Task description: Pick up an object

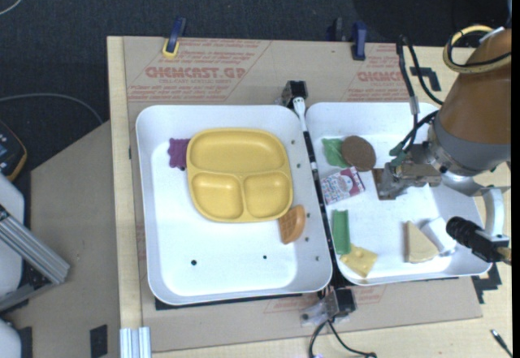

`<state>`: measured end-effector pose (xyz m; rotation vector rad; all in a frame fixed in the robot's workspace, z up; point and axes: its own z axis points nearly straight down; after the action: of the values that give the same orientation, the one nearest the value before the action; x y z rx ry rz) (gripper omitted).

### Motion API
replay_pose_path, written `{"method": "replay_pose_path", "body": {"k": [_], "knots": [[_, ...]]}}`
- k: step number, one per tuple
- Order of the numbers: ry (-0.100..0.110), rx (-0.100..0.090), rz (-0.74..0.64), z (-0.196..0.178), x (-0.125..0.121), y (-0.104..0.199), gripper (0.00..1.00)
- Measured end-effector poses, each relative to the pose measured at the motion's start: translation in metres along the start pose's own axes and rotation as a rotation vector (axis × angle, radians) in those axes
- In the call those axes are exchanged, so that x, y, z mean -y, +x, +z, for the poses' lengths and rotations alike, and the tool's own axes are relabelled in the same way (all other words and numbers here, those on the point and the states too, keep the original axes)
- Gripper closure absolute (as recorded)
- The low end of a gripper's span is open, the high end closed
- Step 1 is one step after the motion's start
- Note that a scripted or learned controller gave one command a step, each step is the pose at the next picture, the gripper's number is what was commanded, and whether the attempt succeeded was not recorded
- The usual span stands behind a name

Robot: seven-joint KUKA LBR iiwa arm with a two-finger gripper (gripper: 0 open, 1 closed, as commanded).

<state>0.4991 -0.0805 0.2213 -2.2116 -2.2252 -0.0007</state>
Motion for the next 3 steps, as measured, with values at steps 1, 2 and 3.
{"method": "replay_pose_path", "body": {"k": [1,2,3], "knots": [[-0.006,0.001,-0.001,-0.012,-0.003,0.056,1.0],[-0.004,0.003,0.002,-0.01,-0.006,0.082,1.0],[0.002,0.002,0.008,0.006,0.004,0.072,1.0]]}}
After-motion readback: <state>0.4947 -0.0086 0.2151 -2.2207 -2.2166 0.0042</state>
